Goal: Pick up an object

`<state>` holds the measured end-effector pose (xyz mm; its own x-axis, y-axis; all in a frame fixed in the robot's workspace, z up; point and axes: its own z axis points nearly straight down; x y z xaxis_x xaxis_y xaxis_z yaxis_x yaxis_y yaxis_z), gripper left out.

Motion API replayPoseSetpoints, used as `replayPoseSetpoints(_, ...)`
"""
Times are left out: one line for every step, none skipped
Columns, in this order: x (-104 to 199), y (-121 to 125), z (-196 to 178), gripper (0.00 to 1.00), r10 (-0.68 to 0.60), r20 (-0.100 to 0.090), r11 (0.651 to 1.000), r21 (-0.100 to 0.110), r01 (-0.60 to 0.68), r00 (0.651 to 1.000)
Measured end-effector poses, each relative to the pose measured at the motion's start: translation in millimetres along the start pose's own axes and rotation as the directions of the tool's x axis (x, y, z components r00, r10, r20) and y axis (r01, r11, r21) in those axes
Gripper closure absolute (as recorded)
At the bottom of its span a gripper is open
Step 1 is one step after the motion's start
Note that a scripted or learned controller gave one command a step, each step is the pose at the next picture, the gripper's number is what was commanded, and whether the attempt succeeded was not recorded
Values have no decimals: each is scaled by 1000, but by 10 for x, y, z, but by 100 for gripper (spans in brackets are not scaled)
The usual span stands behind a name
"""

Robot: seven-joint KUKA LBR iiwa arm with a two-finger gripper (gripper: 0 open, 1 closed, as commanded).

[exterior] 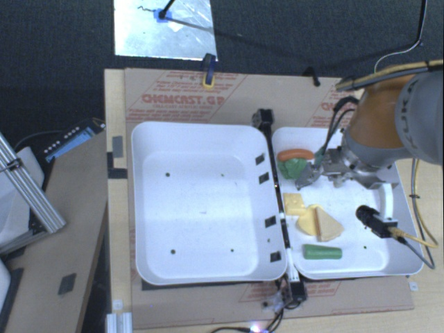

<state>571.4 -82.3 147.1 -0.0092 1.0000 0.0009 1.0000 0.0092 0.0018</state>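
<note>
Grey two-finger gripper [307, 177] sits low in the right-hand shallow white plastic bin [350, 272], far-left part, arm coming in from the right. Can't tell whether it is apart or together, too small and blurred at the tip; nothing visibly clamped. Nearest candidates: green lumpy soft-looking toy vegetable [294, 167], just beside the tip and maybe touching, and an orange elongated carrot-like piece [295, 154] lying against the green one's far side. Nearer the camera: pale yellow square block [294, 203], yellow and tan wedge-shaped pieces [321, 223] overlapping each other, and a green smooth cylinder [322, 252] lying flat near the front wall, well apart from the tip. Likely step: closing in on the green lumpy piece. To do it well: centre over the green piece rather than its edge, straddle its narrow side and go down fully before closing. Keep off the divider wall between the bins, which is close. Risk: the orange piece gets pinched along with it or nudged, and a rounded shape may squirt out, so lift slowly and check it is held.
</note>
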Motion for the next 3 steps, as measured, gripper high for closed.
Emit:
replayPoseSetpoints(-276, 471, 348, 0, 5, 2, 1000, -3, -5, 1000)
replayPoseSetpoints(-439, 1000, 373, 0, 3, 2, 1000, -6, -3, 1000)
replayPoseSetpoints(-436, 988, 261, 100, 1, 3, 1000, -6, -1, 1000)
